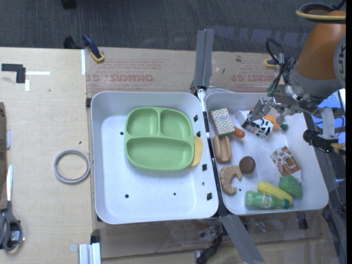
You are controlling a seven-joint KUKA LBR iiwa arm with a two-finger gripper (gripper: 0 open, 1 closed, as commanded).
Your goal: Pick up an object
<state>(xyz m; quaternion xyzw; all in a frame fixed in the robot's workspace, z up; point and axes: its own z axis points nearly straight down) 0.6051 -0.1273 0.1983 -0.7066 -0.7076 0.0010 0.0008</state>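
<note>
two shallow white plastic bins (pixel 110 164): smooth, slight sheen | green three-part plastic plate (pixel 159 137): matt, smooth | pale wooden bench top (pixel 38 125): matt, fine grain | brown printed cardboard sheet (pixel 137 73) at bench's far edge: dull, papery | green plastic bottle (pixel 267 201): glossy

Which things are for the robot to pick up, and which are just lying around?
For the job: gripper, black-and-white toy, croissant, corn, green bottle, brown ball.
Lying about: tape ring, scissors, green plate.

Dark grey carpet floor (pixel 137 10), pale wooden bench (pixel 38 131), cardboard sheet (pixel 143 73) behind.
</note>
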